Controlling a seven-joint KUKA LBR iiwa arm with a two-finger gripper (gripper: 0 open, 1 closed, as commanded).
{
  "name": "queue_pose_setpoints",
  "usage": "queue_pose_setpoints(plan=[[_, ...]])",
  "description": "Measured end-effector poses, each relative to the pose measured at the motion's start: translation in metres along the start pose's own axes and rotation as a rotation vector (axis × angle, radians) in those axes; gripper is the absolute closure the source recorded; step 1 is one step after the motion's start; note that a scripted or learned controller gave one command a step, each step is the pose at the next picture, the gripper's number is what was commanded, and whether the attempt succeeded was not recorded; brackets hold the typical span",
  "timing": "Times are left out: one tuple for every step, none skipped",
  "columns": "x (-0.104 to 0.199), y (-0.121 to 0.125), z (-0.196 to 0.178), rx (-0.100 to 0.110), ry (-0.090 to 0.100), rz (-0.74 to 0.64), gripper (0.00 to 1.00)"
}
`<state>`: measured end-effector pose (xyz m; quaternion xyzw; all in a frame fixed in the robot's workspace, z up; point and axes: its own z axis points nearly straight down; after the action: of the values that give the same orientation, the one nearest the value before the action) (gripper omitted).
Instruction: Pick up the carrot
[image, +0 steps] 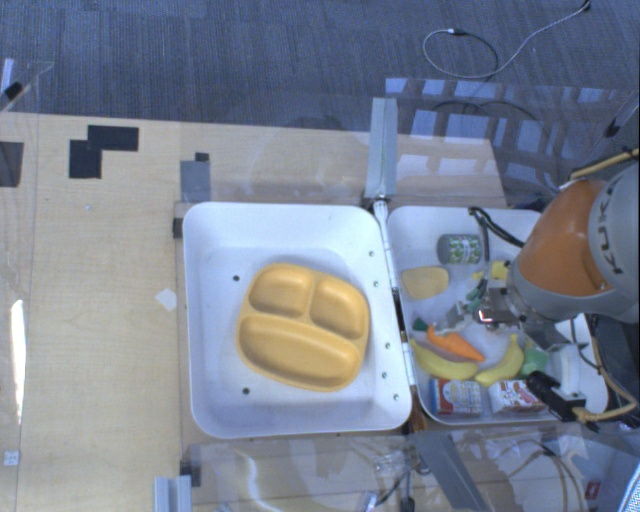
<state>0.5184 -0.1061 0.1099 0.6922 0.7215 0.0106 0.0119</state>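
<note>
The carrot (455, 345) is small and orange with a green tip, lying in the right bin (402, 232) on top of a yellow banana (447, 364). My gripper (478, 307) hangs low over the bin, just up and to the right of the carrot, under the arm's orange band (560, 250). The carrot lies apart from the gripper, resting among the other toys.
The left bin (215, 300) holds a yellow divided plate (303, 325). Around the carrot lie a second banana (503, 366), a yellow block (426, 282), a green can (459, 248) and two small cartons (487, 397). A metal divider separates the bins.
</note>
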Motion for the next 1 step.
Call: queue_pose_setpoints(plan=[[0.0192,-0.0202,0.0134,-0.006,-0.007,0.005,0.0]])
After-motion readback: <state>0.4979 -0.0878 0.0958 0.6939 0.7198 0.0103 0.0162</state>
